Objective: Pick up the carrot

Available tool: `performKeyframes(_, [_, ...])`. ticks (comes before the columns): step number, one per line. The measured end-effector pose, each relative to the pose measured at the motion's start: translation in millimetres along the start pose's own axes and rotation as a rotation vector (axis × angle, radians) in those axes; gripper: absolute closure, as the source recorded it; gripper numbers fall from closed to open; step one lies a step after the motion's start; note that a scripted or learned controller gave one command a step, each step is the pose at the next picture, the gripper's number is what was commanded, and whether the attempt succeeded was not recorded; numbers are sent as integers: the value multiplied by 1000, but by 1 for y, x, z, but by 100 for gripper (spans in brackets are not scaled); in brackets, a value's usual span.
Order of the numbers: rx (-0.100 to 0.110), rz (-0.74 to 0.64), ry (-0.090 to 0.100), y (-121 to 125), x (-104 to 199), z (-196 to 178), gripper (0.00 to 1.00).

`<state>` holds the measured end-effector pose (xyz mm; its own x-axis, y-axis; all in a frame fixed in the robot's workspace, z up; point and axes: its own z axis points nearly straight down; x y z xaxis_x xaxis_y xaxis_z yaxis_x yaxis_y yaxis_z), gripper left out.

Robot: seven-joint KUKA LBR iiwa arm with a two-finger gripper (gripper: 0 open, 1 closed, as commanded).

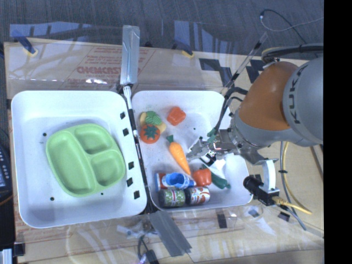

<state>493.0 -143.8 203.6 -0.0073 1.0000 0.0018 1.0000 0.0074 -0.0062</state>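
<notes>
Carrot point(179, 155) (just one) lies in right bin point(165, 100), beside gripper point(199, 149)

- The carrot point(179, 155) is lying flat on the floor of the right bin, near its middle.
- It is showing an orange body with a small green top.
- It is pointing its green end up-left and what seems its narrow tip down-right.
</notes>
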Motion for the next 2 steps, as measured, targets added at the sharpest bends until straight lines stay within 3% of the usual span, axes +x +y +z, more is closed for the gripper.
performKeyframes(1, [-3,-93,-2,63,25,112,0])
performKeyframes(2, [0,-95,-2,62,24,103,100])
